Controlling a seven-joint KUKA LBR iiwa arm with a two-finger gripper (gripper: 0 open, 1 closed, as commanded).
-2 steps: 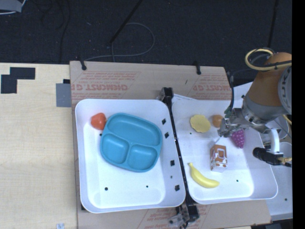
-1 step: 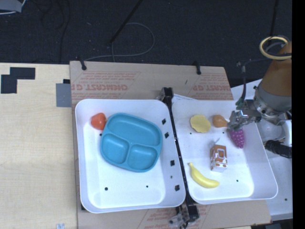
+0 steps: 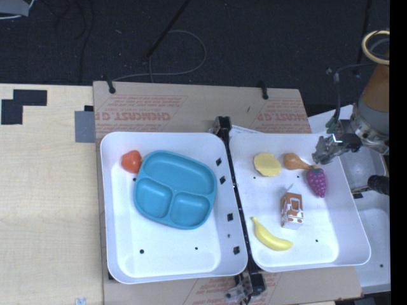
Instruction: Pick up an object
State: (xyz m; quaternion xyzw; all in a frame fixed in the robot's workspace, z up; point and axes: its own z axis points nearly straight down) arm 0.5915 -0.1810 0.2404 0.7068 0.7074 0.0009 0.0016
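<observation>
Holding a smooth blue plastic three-compartment plate point(image 3: 175, 189) and a round orange-red tomato point(image 3: 131, 161) beside it, the left white bin point(image 3: 127, 259) sits flat. The right white bin point(image 3: 356, 246) contains a curved yellow banana point(image 3: 272, 236), small carton point(image 3: 292, 210), knobbly purple grape bunch point(image 3: 317, 181), yellow chip point(image 3: 267, 164) and tan drumstick point(image 3: 294, 162). The metal gripper point(image 3: 327, 148) hovers near the grapes; its opening cannot be told.

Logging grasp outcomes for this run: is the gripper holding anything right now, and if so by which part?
Nothing is held. The gripper hangs above the right bin's far edge, near the purple grapes, with nothing between its fingers.
</observation>
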